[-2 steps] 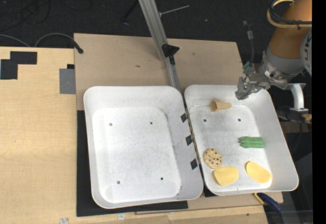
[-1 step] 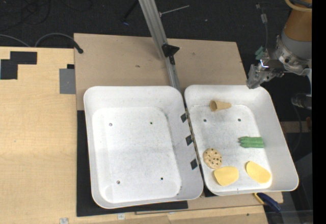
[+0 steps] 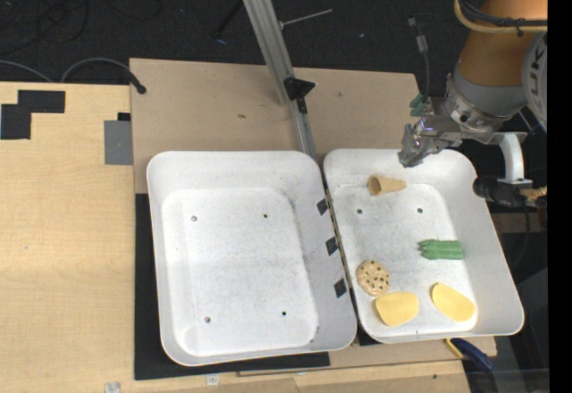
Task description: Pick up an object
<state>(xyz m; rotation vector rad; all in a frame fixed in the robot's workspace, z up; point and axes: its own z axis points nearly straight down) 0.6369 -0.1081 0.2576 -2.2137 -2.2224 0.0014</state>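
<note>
The right bin [image 3: 500,293] holds several small objects. A tan cone-shaped piece [image 3: 386,185] lies near its far edge. A green ridged piece [image 3: 441,249] lies toward the right. A round speckled cookie [image 3: 373,276] sits near the left wall, with two yellow slices [image 3: 396,308] [image 3: 453,301] along the front. My gripper [image 3: 413,153] hangs over the bin's far rim, just up and right of the cone. Nothing shows between its fingers.
The left bin [image 3: 170,177] lies beside the right one, joined by black clips [image 3: 332,245]. A slanted aluminium rail [image 3: 271,43] rises behind the bins. The grey and orange arm [image 3: 500,43] fills the upper right. Light wood bench [image 3: 63,248] spreads left.
</note>
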